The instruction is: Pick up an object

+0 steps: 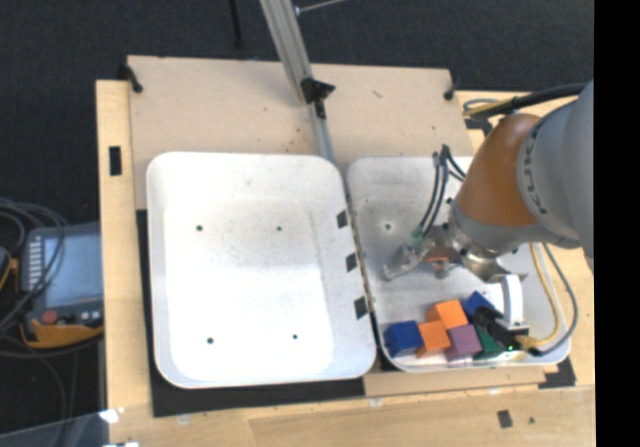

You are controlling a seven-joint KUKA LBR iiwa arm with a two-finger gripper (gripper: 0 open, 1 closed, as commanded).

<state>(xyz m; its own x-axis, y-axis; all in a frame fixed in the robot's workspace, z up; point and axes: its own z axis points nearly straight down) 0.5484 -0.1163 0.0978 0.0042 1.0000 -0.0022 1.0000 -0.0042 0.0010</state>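
Now my grey arm is bending in from the right over the right bin, smooth white plastic on the tan worktop. My jaws are hanging above bare floor; whether they're parted, I cannot tell. Blocky blue cube, orange blocks and purple block are lying near, toward the front wall.

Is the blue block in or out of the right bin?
In: the blue block lies inside the right white bin, near its front-left corner.

white bins, blue block, orange blocks, purple block, grey arm with orange band
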